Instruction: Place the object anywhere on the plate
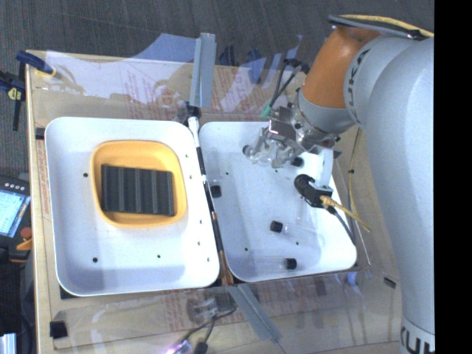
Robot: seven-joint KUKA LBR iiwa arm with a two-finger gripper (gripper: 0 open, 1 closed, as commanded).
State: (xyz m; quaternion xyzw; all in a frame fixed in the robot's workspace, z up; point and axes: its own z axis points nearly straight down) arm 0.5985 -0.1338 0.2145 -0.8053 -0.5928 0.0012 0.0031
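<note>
Plate (138,156), yellow, rounded-rectangular, sits in left bin (74,257), central, slightly toward far side; dark ribbed rectangular object (138,190) rests flat on plate, covering its middle. Arm (383,72), grey with orange band, reaches over right bin (243,260), well apart from plate. Gripper (269,152) hovers at right bin's far end, nothing visible between fingers; finger state: cannot tell. Small dark pieces (276,227) lie on right bin floor.

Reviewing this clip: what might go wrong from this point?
1. The gripper hovers over the right bin's far end, while the small dark objects lie nearer the front; a grasp here may close on nothing.
2. The yellow plate sits in the left bin, so a carry must cross the bin walls.
</note>
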